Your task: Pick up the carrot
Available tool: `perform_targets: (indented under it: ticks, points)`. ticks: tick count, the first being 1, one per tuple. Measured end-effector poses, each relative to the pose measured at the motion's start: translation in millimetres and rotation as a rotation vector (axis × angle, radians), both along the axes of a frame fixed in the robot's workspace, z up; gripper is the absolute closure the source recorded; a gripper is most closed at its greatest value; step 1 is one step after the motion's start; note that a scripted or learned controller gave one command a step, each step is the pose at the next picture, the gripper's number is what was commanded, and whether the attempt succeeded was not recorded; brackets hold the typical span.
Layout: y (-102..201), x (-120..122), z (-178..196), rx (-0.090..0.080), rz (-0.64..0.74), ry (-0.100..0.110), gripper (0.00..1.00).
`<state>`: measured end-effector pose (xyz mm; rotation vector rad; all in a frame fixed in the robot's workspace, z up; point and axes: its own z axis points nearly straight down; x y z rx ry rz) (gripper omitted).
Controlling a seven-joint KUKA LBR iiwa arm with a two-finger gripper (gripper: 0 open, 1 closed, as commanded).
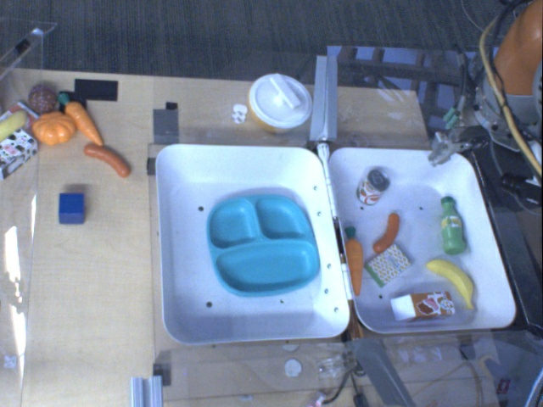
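The small orange toy carrot with a green top (pixel 353 260) is lying in the right-hand shallow white bin (pixel 490 308), pressed up against that bin's left wall. Its long axis is running far to near: the green leafy end is pointing away toward the far side, and the tapered orange tip is pointing toward the near edge.

Sharing that bin are a small round tin can (pixel 372 186) sitting near the far left, a reddish-orange sausage (pixel 387 231) lying at a slant just right of the carrot, a patterned green and white packet (pixel 389 265) resting just beside the carrot's lower half, a green plastic bottle (pixel 451 225) lying toward the right, a yellow banana (pixel 453 280) lying near it, and a small printed carton (pixel 423 305) lying at the near side.

The left-hand shallow white bin (pixel 182 312) is holding a blue three-compartment tray (pixel 264 242).

The grey arm's hand (pixel 444 145) is hanging over the far right corner of the right bin, well apart from the carrot; whether it is apart or together I cannot tell.

On the wooden worktop (pixel 76 312), a white lidded bowl (pixel 281 102) is sitting beyond the bins.
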<state>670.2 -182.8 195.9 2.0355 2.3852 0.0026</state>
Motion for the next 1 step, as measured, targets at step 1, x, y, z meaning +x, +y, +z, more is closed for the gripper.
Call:
perform_targets:
  ticks: [1]
  points:
    - [27.7, 0.0, 19.1, 0.001, -0.138, -0.001, 1.0]
